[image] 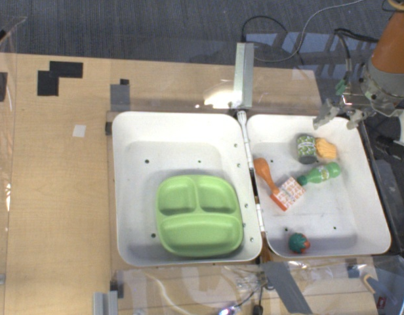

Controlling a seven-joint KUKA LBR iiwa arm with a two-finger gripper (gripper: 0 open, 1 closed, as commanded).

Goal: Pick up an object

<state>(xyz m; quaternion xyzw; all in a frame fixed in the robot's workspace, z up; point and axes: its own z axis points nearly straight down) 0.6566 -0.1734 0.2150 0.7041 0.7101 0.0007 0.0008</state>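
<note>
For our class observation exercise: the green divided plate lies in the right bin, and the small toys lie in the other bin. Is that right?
Not quite. The camera view shows the green divided plate in the left bin, not the right. The small toys, such as the green bottle and the orange spatula, lie in the other bin.

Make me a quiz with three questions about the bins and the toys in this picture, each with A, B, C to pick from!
1. Where does the green plate lie?
A. in the left bin
B. in the right bin
C. on the bench outside the bins

2. How many compartments does the green plate have?
A. one
B. three
C. five

3. Where is the gripper?
A. above the right bin's far edge, touching no toy
B. pressed onto the green plate
C. closed around the small ball

Answers: 1 A, the plate fills the left bin's floor. 2 B, two small sections sit behind one wide one. 3 A, every toy lies apart from it.
</note>
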